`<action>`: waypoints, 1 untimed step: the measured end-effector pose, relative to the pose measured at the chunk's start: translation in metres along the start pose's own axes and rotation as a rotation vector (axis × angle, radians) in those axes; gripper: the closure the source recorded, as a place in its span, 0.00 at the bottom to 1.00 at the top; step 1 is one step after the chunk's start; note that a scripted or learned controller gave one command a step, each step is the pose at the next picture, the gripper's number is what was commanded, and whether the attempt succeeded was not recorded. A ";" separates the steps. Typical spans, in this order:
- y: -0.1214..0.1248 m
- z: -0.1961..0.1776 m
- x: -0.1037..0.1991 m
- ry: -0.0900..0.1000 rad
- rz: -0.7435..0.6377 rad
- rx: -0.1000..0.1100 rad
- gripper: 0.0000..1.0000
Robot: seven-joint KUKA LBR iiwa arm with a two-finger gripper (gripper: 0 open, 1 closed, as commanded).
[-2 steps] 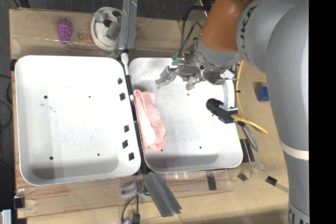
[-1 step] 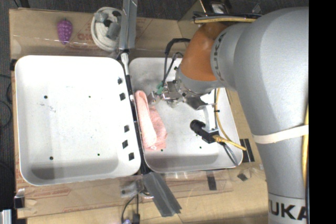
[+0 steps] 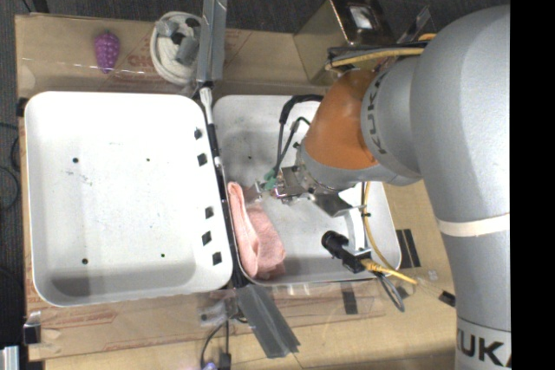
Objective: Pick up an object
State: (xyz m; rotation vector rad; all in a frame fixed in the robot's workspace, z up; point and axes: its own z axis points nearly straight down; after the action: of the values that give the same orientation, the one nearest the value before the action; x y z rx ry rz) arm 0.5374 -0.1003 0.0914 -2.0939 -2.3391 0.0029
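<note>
Closest to me, in the front left corner of the right bin (image 3: 251, 121), lies a soft pink thing (image 3: 258, 240). It looks like crumpled cloth, stretched along the wall the bin shares w/ the left bin (image 3: 113, 178). That's the only loose obj. I see in either bin.

Just past its far end sits the gripper (image 3: 279, 186), low over the bin floor, approx. mid-bin. Can't tell if it's spread or closed, the wrist blocks too much. Nothing visibly pinched, and I can't tell if it touches the cloth.

The grey arm (image 3: 416, 117) w/ its orange band comes in from the right.

Further back, on the bench beyond the bins: a white roll (image 3: 173, 48), a small purple obj. (image 3: 107, 50) left of it, and a cardboard box (image 3: 347, 20).
</note>
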 end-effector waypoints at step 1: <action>-0.013 -0.049 0.001 0.000 -0.121 -0.001 0.00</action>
State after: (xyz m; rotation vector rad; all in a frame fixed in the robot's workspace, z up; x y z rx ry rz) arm 0.5250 -0.1007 0.1401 -1.9486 -2.4617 0.0019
